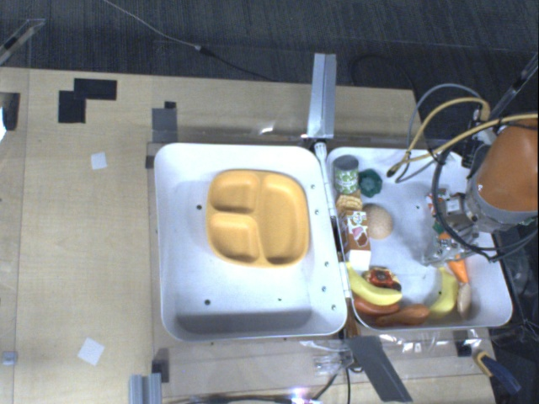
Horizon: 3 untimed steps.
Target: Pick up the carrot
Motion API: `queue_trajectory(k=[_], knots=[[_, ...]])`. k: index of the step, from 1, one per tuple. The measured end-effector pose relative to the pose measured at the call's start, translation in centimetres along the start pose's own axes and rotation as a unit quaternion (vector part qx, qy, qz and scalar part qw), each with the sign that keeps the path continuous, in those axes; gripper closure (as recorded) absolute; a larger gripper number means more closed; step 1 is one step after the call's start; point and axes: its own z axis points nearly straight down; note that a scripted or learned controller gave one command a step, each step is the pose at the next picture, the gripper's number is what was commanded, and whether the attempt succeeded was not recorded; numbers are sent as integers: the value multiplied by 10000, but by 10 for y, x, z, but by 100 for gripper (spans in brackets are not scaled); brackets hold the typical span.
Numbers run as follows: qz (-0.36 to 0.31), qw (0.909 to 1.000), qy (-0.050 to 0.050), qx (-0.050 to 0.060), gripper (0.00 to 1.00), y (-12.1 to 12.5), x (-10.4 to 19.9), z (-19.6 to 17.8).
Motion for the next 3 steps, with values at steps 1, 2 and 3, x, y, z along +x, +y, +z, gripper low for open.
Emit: queue_trajectory(k=[1,2,3], knots=[[746,9972,-11,-10,100,-9,-42,-61],[1880,9822,3,-41,100,54,-30,-69],[558,9984,-1,-25,100,53,-32,-2]])
